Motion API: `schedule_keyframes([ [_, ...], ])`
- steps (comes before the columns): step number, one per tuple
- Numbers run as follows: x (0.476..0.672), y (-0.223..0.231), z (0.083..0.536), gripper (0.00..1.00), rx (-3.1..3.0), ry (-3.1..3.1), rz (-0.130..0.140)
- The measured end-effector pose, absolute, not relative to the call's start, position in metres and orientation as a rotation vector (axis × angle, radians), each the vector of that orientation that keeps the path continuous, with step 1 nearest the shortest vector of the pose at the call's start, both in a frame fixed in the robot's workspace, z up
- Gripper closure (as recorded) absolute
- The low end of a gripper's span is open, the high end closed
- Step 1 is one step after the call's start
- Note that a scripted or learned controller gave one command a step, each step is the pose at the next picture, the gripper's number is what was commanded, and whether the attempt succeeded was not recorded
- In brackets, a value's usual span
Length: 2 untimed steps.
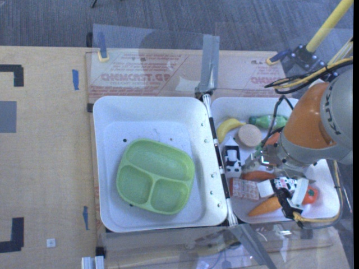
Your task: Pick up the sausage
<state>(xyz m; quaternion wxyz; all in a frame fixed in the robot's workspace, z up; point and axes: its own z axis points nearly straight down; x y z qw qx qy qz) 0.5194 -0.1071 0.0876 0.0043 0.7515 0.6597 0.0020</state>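
Note:
The sausage (259, 176), a reddish-orange stick, lies flat in the middle of the right bin (331, 209). It sits between a black-and-white carton (231, 159) and a red patterned packet (245, 189). My gripper (261, 161) reaches in from the right, low in that bin, with its tip just above the far side of the sausage. The grey wrist and orange band (305, 125) hide the bin behind it. Nothing is visibly held.
Around the sausage in the right bin are a banana (227, 127), a green bottle (268, 120), a beige round piece (249, 134), a carrot (265, 206) and a tomato (311, 195). The left bin (106, 122) holds a green divided plate (155, 176). Yellow cables (314, 74) trail at the back right.

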Motion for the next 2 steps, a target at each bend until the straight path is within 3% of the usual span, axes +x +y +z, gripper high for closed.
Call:
schedule_keyframes([
  [1,0.5203,-0.1072,0.0979,1.0,2.354,2.065,0.009],
  [2,0.5202,-0.1072,0.0978,0.0,2.355,2.064,0.009],
])
